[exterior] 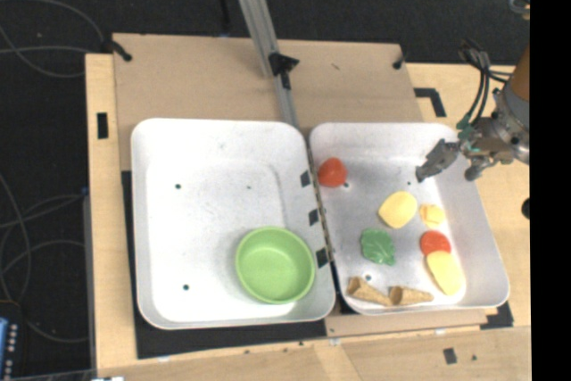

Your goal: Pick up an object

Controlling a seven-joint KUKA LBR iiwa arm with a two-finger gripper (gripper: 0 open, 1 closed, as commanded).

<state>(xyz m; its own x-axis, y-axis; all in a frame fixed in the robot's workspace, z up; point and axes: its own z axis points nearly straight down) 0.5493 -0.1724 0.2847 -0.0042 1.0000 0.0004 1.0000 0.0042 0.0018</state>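
Even, fairly bright overhead light falls on the bench point(223, 76), and both white bins point(178, 165) come out nearly overexposed, with no sharp glare spots. Shadows are soft and short, tucked close under the green bowl point(275, 264). The dark floor at the far side swallows detail. The whole picture is slightly soft and grainy.

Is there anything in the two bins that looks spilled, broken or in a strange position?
Nothing stands out. The green bowl sits upright in the left bin. The toy foods, such as the red tomato and green piece, lie loosely scattered inside the right bin, none over its rim.
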